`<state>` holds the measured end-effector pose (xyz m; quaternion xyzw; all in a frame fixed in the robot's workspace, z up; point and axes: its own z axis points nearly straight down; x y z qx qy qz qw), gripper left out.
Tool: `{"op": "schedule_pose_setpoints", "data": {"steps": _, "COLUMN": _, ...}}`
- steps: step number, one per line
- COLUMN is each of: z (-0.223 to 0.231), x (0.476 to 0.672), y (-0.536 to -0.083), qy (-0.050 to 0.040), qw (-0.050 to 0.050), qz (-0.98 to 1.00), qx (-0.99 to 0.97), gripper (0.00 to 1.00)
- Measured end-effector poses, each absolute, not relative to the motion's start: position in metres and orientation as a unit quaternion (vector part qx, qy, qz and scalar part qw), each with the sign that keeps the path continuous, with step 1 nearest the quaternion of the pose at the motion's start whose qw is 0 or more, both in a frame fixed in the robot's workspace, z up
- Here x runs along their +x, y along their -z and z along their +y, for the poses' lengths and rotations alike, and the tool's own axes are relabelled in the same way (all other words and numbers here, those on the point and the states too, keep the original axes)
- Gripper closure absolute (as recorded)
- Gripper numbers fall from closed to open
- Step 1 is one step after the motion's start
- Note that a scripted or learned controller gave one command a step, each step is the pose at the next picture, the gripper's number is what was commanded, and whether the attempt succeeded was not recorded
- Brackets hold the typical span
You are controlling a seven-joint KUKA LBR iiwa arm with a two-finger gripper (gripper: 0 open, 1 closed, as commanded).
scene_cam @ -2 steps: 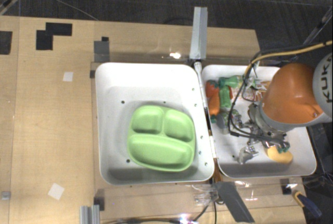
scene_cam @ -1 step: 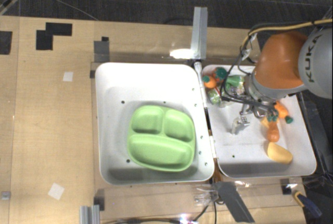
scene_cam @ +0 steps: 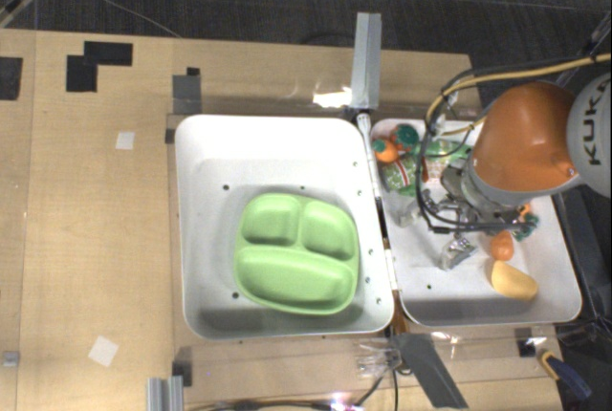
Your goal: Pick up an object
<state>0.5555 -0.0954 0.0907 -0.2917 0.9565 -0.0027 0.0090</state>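
Nearest us lies a yellow rounded plastic object (scene_cam: 513, 280) in the right white bin (scene_cam: 564, 299); our gripper (scene_cam: 458, 251) hangs beside it, and whether it grips anything we cannot tell.

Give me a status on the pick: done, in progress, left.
Done: the arm has reached over the right bin, above its objects. In hand: nothing visibly; the wrist hides the gripper, so a grasp can't be confirmed. Left: the actual pick and lift. The yellow object and small orange one lie on the bin floor, and the green tray sits untouched in the left bin.
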Motion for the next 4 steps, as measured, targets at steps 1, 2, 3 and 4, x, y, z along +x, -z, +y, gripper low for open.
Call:
{"op": "schedule_pose_setpoints", "data": {"steps": 1, "z": -0.097, "x": 0.532, "y": -0.091, "qy": 0.0058, "qw": 0.011, "qz": 0.88, "qx": -0.475, "gripper": 0.0}}
{"op": "schedule_pose_setpoints", "data": {"steps": 2, "z": -0.094, "x": 0.537, "y": -0.106, "qy": 0.0077, "qw": 0.018, "qz": 0.879, "qx": -0.476, "gripper": 1.0}}
{"op": "schedule_pose_setpoints", "data": {"steps": 3, "z": -0.045, "x": 0.57, "y": -0.201, "qy": 0.0036, "qw": 0.009, "qz": 0.888, "qx": -0.46, "gripper": 1.0}}
{"op": "schedule_pose_setpoints", "data": {"steps": 4, "z": -0.096, "x": 0.647, "y": -0.25, "qy": 0.0024, "qw": 0.007, "qz": 0.931, "qx": -0.366, "gripper": 1.0}}
